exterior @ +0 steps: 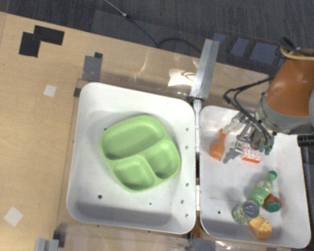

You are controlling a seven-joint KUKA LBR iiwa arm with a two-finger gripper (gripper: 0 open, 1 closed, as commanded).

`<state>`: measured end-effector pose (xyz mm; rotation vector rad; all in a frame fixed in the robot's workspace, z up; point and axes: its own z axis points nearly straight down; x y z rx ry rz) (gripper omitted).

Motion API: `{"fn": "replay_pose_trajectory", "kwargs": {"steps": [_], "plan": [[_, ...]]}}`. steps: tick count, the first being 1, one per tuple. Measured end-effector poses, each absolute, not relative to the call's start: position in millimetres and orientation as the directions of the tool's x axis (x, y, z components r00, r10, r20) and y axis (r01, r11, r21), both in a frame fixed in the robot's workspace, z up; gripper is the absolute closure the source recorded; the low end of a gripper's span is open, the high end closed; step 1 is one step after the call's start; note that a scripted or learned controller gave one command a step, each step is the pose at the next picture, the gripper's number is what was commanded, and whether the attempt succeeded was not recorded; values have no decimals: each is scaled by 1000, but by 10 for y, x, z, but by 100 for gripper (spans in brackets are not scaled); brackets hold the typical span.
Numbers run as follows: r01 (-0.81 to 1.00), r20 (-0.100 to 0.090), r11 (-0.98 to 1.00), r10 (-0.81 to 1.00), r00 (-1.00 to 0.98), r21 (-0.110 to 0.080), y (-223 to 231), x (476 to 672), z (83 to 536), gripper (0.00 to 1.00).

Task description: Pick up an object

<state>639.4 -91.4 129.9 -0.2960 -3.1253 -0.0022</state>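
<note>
An overhead slanted view of a wooden bench point(15, 145) holding two shallow white bins side by side. The left bin point(81, 198) contains a light green divided plate point(140, 152) with three compartments, lying at an angle near the bin's centre. The right bin point(215, 204) holds several small things. Near its upper left lies an orange carrot-shaped toy point(219, 145), just beside the gripper. Lower right, a small green bottle point(263, 187) lies tilted, touching a red and green round toy point(273, 203). Below these sit a round grey-green item point(244, 212) and a tan, bread-like lump point(260, 228), close together. The grey arm with its orange band point(293, 86) reaches in from the right, and its gripper point(248, 145) hangs over the upper part of the right bin. A small white and red item point(251, 156) lies at the fingertips; whether it is gripped, and how wide the gripper is set, cannot be told from this angle
</note>
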Motion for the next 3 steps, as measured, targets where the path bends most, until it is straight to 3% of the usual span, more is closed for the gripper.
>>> {"fn": "replay_pose_trajectory", "kwargs": {"steps": [1,2,3], "plan": [[530,-11,848,530,-848,5,-1012,6284,888,0],[526,-4,851,526,-851,0,-1013,6272,999,100],[584,-13,811,585,-811,15,-43,6252,1928,100]]}}
